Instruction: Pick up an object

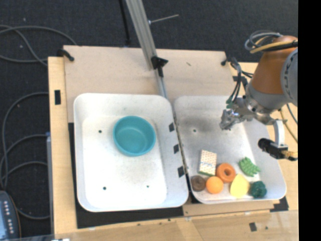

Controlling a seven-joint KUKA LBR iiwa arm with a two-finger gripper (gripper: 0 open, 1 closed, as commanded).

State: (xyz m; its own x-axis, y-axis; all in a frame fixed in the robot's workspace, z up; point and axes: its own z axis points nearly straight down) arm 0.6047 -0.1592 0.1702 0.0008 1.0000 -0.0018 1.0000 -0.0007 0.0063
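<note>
Our gripper (229, 120) hangs over the far part of the right bin (200, 114) with nothing in it; we cannot tell its opening. The toys lie below and nearer us: the patterned block (207, 162) closest, the orange ball (214, 185) beyond it.

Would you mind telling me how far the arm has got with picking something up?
Nothing looks picked yet. The gripper hangs over the upper part of the right bin, apart from the objects clustered at its near edge: the orange ball, yellow piece and patterned block. The teal bowl sits in the left bin. Reaching, grasping and lifting remain.
</note>
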